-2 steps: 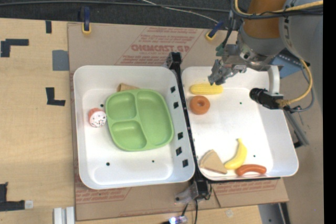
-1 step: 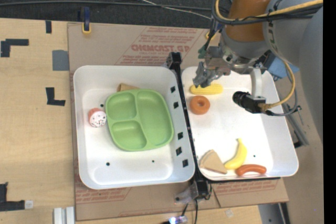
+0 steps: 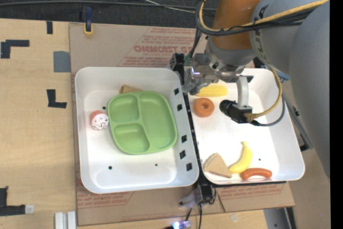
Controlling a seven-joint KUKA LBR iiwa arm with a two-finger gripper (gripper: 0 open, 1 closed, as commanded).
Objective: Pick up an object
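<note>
Two shallow white bins sit side by side on a sheet of cardboard [image 3: 155,43]. The left bin [image 3: 88,169] holds a green divided plate [image 3: 142,122] lying flat near its middle, with three compartments showing. A small white ball with red specks [image 3: 99,121] rests just beside the plate's left edge, and a tan corner of something [image 3: 128,89] peeks out from behind the plate's upper rim; what it is cannot be told.

The right bin [image 3: 292,158] holds an orange ring like a doughnut [image 3: 203,107] near its upper left, and a yellow corn cob [image 3: 213,90] just above it. Near the front edge lie a tan wedge like a slice of bread [image 3: 216,165], a yellow banana [image 3: 242,159] leaning beside it, and a red sausage [image 3: 256,173] touching the banana's lower end.

The gripper [image 3: 197,83] hangs low over the upper left corner of the right bin, just beside the corn cob and above the doughnut. Whether it grips anything cannot be told.
</note>
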